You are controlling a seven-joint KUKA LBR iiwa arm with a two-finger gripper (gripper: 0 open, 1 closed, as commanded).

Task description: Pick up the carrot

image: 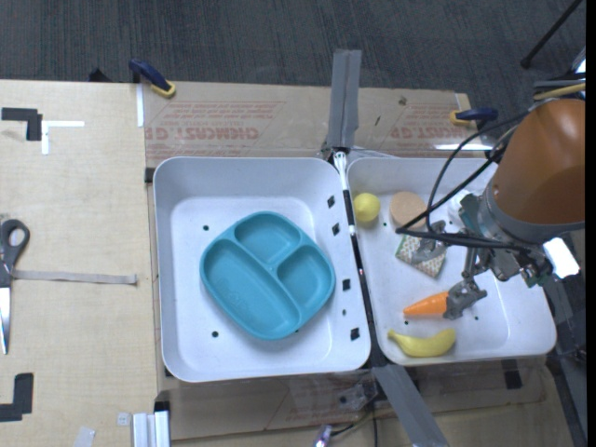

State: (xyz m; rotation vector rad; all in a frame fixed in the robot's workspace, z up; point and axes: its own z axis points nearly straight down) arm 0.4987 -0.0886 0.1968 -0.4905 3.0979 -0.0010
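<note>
The orange carrot lies in the right bin near its front, with its tip pointing left. My gripper is low in that bin, right at the carrot's thick right end and touching or almost touching it. The arm's orange band and grey wrist hang above it to the right and hide the bin's right side.
A yellow banana lies just in front of the carrot. A patterned pouch, a tan round piece and a yellow lemon sit further back. The left bin holds a blue divided plate. Scissors lie on the bench at far left.
</note>
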